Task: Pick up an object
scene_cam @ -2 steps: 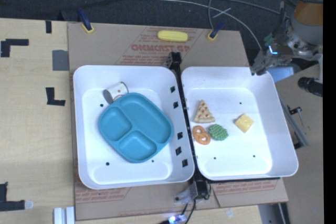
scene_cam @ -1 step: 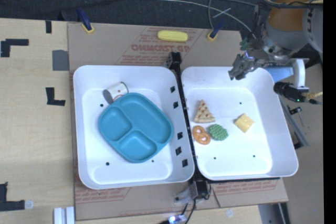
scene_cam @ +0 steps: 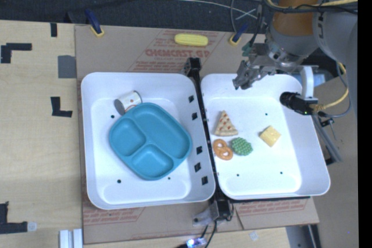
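In the right bin point(scene_cam: 290, 183) lie a pizza-slice toy point(scene_cam: 225, 124), an orange pretzel point(scene_cam: 222, 149), a green leafy piece point(scene_cam: 242, 147) and a yellow cheese block point(scene_cam: 269, 136). My gripper point(scene_cam: 244, 79) hangs over the bin's far edge, above and behind these items, apart from all of them. Nothing shows between its dark fingers. The left bin point(scene_cam: 96, 142) holds a blue divided tray point(scene_cam: 150, 140) and a small white cup point(scene_cam: 128, 102) lying on its side.
A yellow banana-shaped object point(scene_cam: 191, 39) rests on the cardboard behind the bins. Blue-and-yellow clamps point(scene_cam: 93, 23) hold the cardboard at the back. Cables loop around the arm at the upper right. A black divider strip point(scene_cam: 200, 125) runs between the bins.
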Motion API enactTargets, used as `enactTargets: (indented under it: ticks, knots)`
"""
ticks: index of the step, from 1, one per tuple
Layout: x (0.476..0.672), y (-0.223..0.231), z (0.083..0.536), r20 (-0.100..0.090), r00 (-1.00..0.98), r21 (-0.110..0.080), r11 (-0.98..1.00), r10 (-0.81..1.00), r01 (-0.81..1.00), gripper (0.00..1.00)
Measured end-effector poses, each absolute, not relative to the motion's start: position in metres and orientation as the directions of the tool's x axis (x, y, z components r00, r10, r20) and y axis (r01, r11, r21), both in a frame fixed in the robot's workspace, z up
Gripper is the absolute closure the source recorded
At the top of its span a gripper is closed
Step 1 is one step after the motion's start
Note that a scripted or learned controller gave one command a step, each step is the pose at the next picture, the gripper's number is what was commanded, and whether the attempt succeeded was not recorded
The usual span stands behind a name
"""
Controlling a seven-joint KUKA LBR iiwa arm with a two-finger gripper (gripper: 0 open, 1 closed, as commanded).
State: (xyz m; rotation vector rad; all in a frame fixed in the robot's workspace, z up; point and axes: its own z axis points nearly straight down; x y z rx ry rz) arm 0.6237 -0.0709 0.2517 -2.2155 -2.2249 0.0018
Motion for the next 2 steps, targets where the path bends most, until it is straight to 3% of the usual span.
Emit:
enactTargets:
  ticks: [2]
  knots:
    - [0.611, 0.037, 0.238, -0.001, -0.004, -0.003, 0.004, 1.000, 1.000, 1.00]
